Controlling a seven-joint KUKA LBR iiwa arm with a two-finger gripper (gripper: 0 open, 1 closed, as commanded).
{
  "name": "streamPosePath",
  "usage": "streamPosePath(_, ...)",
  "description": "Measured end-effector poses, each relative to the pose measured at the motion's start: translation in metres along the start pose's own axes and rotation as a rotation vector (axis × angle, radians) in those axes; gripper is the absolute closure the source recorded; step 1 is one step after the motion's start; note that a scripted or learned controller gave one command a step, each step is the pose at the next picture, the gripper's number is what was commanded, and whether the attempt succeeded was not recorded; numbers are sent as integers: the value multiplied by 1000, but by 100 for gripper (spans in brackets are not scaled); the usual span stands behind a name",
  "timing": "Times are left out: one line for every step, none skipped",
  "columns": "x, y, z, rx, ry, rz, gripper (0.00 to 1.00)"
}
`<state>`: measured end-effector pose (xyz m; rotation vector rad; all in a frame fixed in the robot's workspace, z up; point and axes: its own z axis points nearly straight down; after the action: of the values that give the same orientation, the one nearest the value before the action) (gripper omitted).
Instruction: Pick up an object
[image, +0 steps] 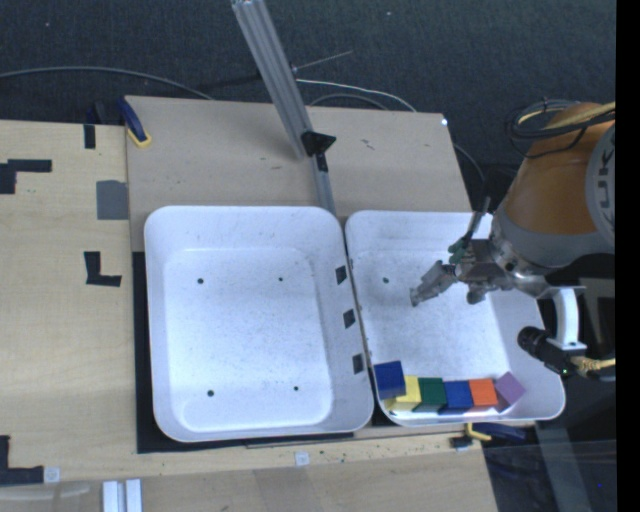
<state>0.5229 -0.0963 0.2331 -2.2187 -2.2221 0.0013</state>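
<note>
Several small blocks lie in a row along the front edge of the right bin (420, 240): a blue block (389, 377) on a yellow one (405, 399), then a green block (432, 391), another blue block (458, 396), an orange block (483, 392) and a purple block (510, 387). My gripper (428, 290) hangs over the middle of the right bin, well behind the blocks, pointing left. Nothing shows between its fingers.
The left bin (165, 300) sits beside the right one, sharing a raised divider with black clips (349, 318). A metal pole (280, 75) slants in from the top to the bins' back edge. The arm's orange band (560, 190) looms over the right bin's right side.
</note>
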Motion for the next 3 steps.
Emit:
streamPosePath(54, -21, -85, -8, 1, -6, 0)
streamPosePath(81, -25, -122, -5, 0, -3, 0)
streamPosePath(133, 25, -133, -4, 0, -5, 0)
